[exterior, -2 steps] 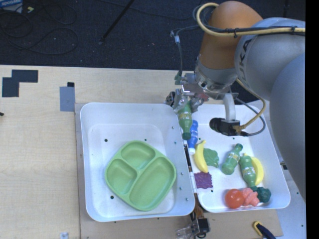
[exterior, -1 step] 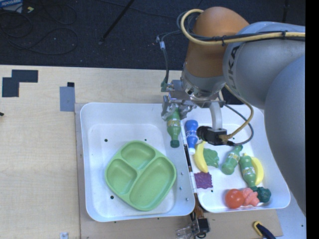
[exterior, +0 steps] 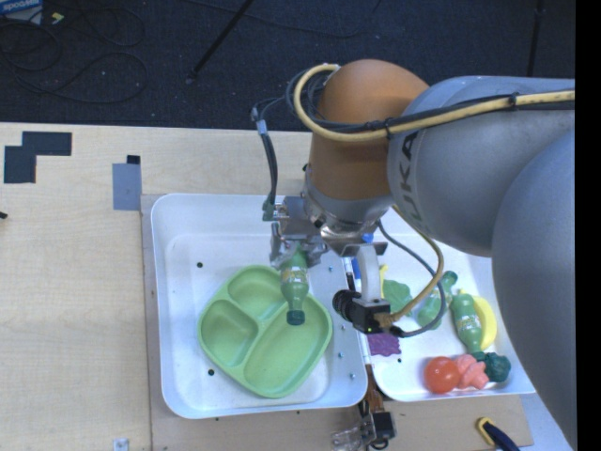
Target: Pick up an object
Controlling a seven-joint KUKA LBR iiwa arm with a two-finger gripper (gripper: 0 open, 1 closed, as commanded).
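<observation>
My gripper hangs over the left bin, just above the far edge of a light green divided plate lying in that bin. A small translucent green bottle with a dark green cap points downward from between the fingers, its cap end over the plate's middle. The gripper is shut on the bottle's upper end. The orange band and grey wrist hide the back of the bin divider.
The right bin holds toy foods: a purple piece, a green leaf, a yellow banana, a red tomato and a broccoli. The arm's bulk covers that bin's far right.
</observation>
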